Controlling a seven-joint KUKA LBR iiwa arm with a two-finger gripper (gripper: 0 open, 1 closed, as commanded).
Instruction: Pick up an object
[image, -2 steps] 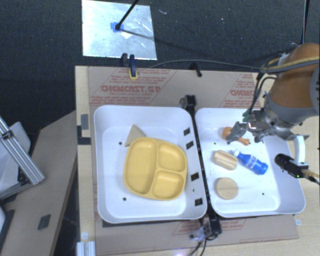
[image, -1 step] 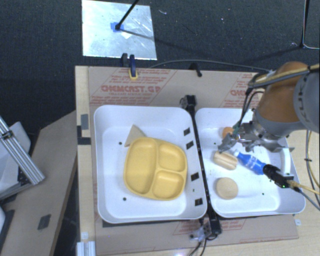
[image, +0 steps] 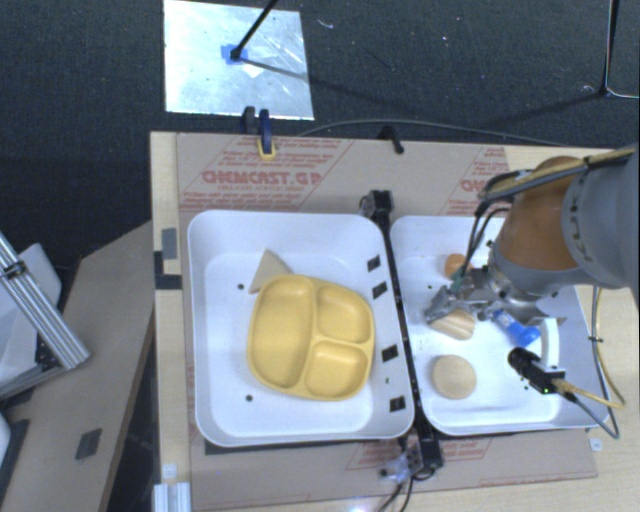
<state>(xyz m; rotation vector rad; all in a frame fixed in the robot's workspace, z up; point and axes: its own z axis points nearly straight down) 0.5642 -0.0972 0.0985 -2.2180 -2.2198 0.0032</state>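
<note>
Camera view: desk (image: 300, 170) carries two white bins side by side. Left bin (image: 215, 300) holds a yellow divided tray (image: 310, 338), with a tan wedge (image: 268, 268) touching the tray's edge at 11 o'clock. Right bin (image: 420, 250) holds a tan block (image: 453, 325), a round tan disc (image: 453, 376) at 6 o'clock from the block, a small orange piece (image: 455, 265) at 12 o'clock, and a blue item (image: 518, 330) at 3 o'clock. Tool (image: 447, 303) sits just above the tan block; whether it is released or clenched cannot be told.
</note>
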